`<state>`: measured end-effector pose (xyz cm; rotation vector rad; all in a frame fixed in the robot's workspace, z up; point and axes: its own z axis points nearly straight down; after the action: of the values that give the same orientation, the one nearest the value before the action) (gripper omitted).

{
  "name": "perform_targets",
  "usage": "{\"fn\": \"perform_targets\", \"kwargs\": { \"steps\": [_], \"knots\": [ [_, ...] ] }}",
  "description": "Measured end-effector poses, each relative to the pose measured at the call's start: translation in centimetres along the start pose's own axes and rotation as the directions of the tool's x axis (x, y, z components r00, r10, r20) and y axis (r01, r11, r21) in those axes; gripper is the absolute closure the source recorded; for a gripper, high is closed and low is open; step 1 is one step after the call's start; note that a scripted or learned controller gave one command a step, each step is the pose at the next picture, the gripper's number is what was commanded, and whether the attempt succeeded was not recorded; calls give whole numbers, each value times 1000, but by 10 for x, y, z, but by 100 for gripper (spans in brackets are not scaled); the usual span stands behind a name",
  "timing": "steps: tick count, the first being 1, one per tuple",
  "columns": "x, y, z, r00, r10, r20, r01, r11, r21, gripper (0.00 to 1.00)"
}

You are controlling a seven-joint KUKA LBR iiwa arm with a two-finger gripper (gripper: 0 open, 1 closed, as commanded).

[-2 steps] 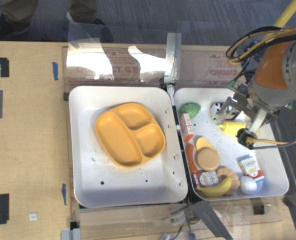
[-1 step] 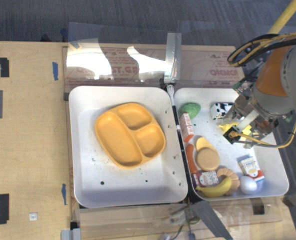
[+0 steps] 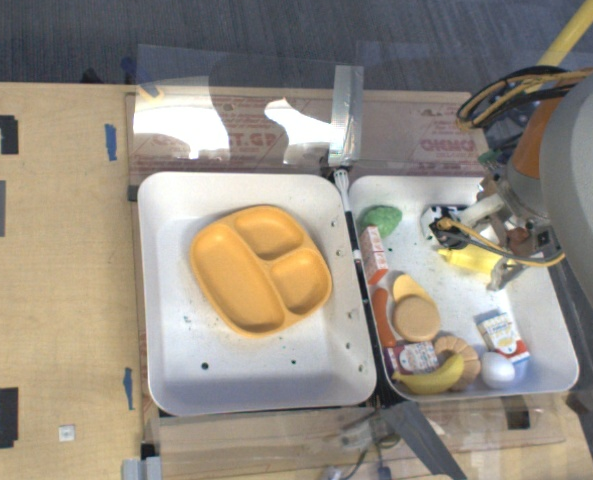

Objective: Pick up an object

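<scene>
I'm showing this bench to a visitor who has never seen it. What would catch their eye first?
Probably the big orange divided plate, alone in the left bin. Next, the right bin with its jumble: a banana at the near edge, a green object at the far corner. The arm's claw hangs over something yellow there.

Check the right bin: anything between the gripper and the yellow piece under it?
Nothing visible. The gripper sits in the right bin directly at the yellow piece; contact can't be told. The nearest neighbours, the green object and the round tan item, lie off toward the divider.
</scene>
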<state>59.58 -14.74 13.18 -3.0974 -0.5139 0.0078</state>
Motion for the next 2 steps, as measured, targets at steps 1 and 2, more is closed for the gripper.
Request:
{"fn": "perform_targets", "kwargs": {
  "steps": [1,2],
  "knots": [
    [34,-11,25,992,130,-4,-130,992,-10,0],
    [39,-10,25,992,126,6,-125,992,-10,0]
  ]
}}
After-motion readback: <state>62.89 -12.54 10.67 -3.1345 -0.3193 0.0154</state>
